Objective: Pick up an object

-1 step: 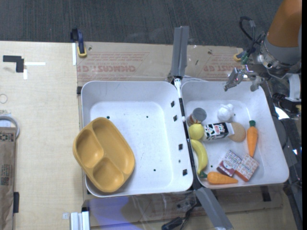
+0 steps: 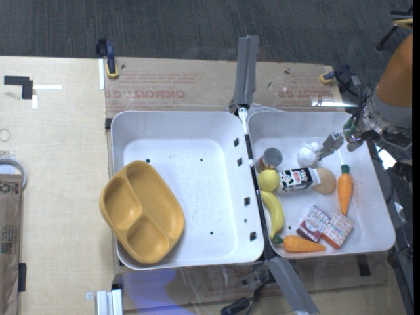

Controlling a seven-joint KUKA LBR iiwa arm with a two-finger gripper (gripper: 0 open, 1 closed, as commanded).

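Observation:
The right bin (image 2: pixel 382 210) holds several small items. A white rounded piece (image 2: pixel 306 154) lies near its back, with a small grey can (image 2: pixel 272 157) to its left. In front lie a milk carton (image 2: pixel 296 179) on its side, a yellow lemon (image 2: pixel 268 180), a banana (image 2: pixel 274 214) and a beige lump (image 2: pixel 326 183). An upright-lying carrot (image 2: pixel 345 189), a second carrot (image 2: pixel 303 244) and two snack packets (image 2: pixel 327 226) fill the front right. My gripper (image 2: pixel 327 147) reaches in from the right, low, just right of the white piece.
The left bin (image 2: pixel 115 169) contains a yellow divided plate (image 2: pixel 141 212) leaning at its front left corner. A grey divider post (image 2: pixel 247 71) rises between the bins at the back. Bare bench lies to the left.

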